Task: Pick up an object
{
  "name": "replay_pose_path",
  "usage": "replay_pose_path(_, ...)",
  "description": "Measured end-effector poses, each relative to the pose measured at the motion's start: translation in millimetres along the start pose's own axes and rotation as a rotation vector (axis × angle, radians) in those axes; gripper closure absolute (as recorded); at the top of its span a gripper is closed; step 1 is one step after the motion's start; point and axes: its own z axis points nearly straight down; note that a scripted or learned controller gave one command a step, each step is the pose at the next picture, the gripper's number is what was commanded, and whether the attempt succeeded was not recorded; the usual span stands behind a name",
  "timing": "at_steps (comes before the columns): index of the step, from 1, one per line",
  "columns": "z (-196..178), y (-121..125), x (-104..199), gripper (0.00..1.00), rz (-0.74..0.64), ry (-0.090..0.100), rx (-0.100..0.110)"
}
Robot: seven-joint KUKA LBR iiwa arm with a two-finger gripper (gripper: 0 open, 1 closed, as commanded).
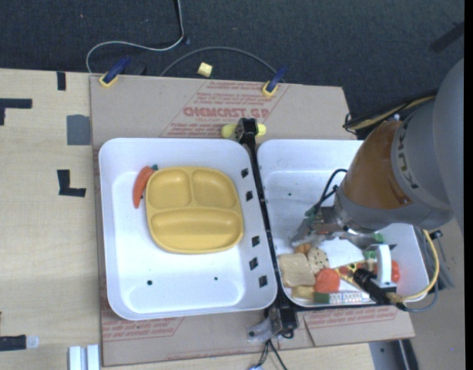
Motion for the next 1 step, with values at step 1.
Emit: replay_pose_path(1, -93.5, 43.4, 61.3, 1.0, -0.01, 0.003, -0.006)
